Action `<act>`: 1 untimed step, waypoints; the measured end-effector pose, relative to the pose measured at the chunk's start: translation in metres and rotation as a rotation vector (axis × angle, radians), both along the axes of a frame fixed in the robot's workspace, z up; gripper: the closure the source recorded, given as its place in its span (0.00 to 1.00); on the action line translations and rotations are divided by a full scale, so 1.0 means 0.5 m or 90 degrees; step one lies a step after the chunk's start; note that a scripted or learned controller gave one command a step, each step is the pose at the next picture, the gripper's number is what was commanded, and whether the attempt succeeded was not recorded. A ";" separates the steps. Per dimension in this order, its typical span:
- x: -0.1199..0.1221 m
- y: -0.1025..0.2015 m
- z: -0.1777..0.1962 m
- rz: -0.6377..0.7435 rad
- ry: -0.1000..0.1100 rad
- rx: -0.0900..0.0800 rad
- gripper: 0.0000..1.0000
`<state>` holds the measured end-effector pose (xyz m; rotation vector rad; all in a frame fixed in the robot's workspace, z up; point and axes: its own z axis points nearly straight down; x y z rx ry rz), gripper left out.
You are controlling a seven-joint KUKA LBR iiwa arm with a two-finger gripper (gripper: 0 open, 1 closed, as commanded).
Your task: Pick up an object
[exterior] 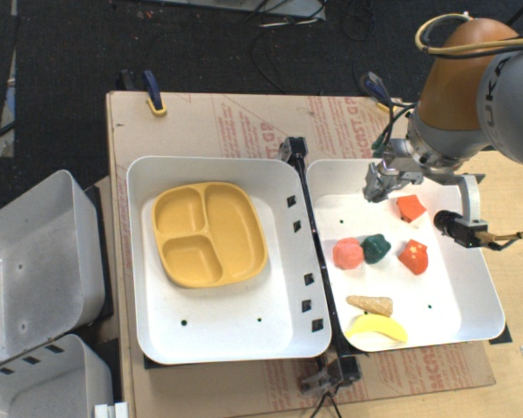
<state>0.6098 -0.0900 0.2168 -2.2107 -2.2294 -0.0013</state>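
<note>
Gripper (380, 184) above right bin (471, 320) – jaw state unclear – beside orange block (410, 207)

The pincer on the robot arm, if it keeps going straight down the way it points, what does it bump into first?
Probably the bare white floor of the right bin. The pincer points down over its upper left part, just left of the orange block. Height is hard to judge here.

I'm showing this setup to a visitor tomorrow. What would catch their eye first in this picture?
Probably the yellow divided plate, alone in the left bin. Next, the grey arm with its orange band reaching in from the right, its hand over the back of the right bin. Small bright toys lie scattered there, among them a pink ball and a yellow banana.
</note>
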 end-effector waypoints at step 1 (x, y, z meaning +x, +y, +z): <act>-0.033 0.111 0.006 0.000 0.001 0.000 1.00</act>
